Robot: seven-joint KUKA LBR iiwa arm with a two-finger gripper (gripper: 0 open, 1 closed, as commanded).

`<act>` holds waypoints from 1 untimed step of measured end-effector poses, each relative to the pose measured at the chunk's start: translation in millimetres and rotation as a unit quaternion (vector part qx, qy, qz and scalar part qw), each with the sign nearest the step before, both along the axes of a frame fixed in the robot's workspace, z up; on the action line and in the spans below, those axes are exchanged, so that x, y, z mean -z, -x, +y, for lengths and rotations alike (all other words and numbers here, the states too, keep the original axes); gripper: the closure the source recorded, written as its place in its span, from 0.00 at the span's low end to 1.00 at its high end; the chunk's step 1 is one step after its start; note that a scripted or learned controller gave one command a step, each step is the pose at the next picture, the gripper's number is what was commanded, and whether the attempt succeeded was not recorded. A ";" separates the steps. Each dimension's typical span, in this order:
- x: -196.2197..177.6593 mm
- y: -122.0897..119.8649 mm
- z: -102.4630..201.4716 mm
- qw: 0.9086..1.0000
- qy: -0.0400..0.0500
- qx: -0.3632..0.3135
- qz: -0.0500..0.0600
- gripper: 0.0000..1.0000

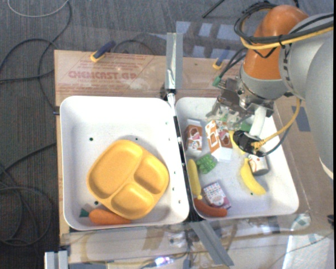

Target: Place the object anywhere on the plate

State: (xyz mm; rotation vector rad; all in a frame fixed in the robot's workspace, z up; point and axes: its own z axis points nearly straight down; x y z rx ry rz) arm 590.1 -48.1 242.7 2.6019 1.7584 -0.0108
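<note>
The arm comes in from three o'clock and its hand (pixel 231 118) hangs over the right bin (pixel 285 198), low in the crowd at the bin's twelve o'clock end. Cables and the wrist body cover the tips, so I cannot tell how it stands or whether anything is in it.

The plate (pixel 129 178), a yellow one with compartments, lies in the left bin (pixel 78 114), toward six o'clock, with a carrot (pixel 106 217) just beside its lower rim. Nothing sits on the plate, so the placing looks not yet done.

Which object is meant is not clear from here. The candidates all lie in the right bin: two small cartons (pixel 194 138) and (pixel 215 136) directly under the hand, a green piece (pixel 207 163), a corn cob (pixel 194 178), a banana (pixel 251 181), a sausage (pixel 211 209) and a small packet (pixel 214 193).

The risk I see is the clutter. The cartons stand touching or nearly so, and a closing hand could catch two, or nudge one over and close on air. The black-and-yellow cable loop (pixel 246 142) dangles right among them and could snag or sweep something. After that, the carry must clear the wall between the bins at nine o'clock. The plate sits tilted, so a drop near its edge might slide off.
</note>
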 end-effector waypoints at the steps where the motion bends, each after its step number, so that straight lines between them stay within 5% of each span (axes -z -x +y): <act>1: -81.0 -38.3 -27.9 0.999 -0.001 -0.044 -0.001 1.00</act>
